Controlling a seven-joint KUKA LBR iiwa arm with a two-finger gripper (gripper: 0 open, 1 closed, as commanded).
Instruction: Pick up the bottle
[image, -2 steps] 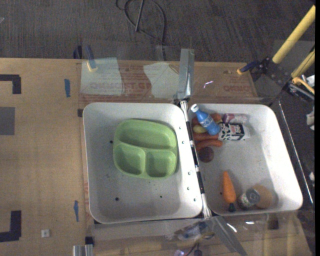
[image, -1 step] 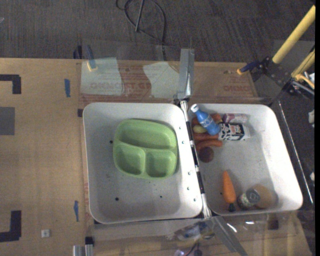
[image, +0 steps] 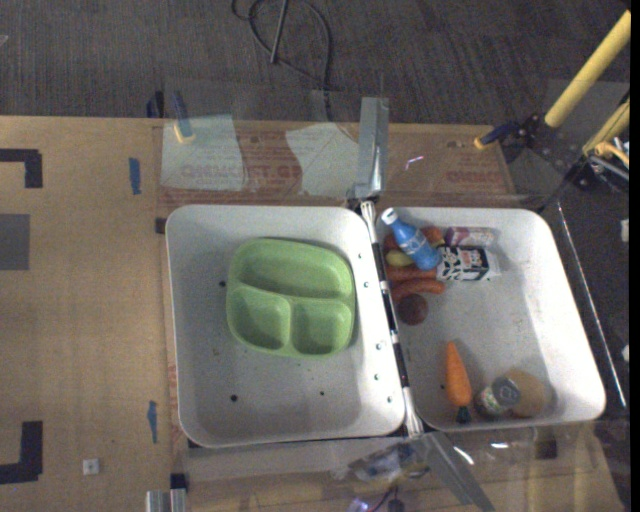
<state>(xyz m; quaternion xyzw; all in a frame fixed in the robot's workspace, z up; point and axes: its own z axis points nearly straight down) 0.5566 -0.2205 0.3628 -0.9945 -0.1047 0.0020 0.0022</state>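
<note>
While the blue bottle (image: 410, 240) lies tilted at the right bin's (image: 560, 300) upper-left corner beside a milk carton (image: 465, 263), the tool's state cannot be told.

My one camera sits fixed above the bench (image: 80, 300), looking down at a slant; both white bins fill mid-frame, the left bin (image: 200, 400) beside the right bin (image: 570, 330); dark floor (image: 450, 50) lies beyond the bench's far edge.

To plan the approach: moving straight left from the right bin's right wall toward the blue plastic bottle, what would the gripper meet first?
Probably the small purple-and-white packet, lying just right of the blue plastic bottle; depth is unclear.
</note>
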